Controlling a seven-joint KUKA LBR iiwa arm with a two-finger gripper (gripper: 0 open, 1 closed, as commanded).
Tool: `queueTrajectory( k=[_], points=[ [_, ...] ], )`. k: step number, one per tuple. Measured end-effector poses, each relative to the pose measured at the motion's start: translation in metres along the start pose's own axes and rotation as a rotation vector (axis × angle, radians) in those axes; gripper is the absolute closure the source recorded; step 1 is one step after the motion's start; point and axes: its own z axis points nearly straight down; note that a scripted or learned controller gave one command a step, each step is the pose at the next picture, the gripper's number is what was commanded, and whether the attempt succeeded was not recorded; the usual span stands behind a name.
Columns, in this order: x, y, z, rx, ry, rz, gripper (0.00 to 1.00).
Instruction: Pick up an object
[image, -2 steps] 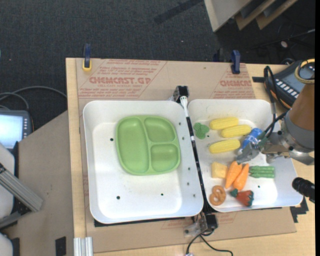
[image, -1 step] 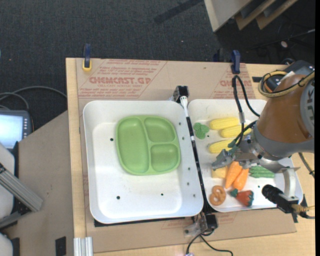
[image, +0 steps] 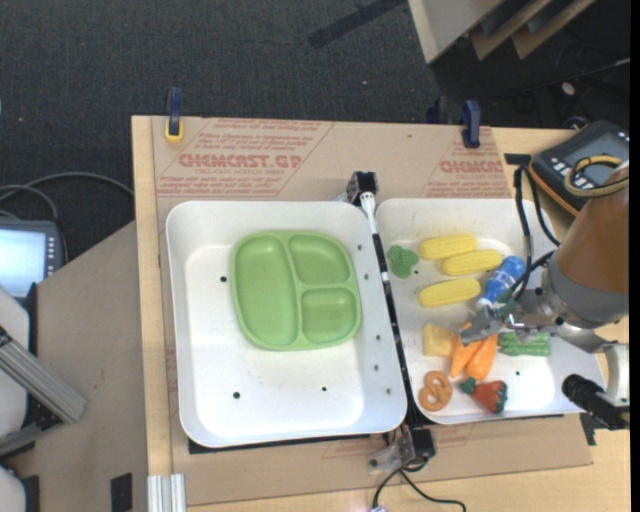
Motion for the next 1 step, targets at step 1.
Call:
queueTrajectory(
  k=[1],
  points=[
    [0.064, 0.0017, -0.0437, -0.009, 0.001, -0.012, 0.0]
  ],
)
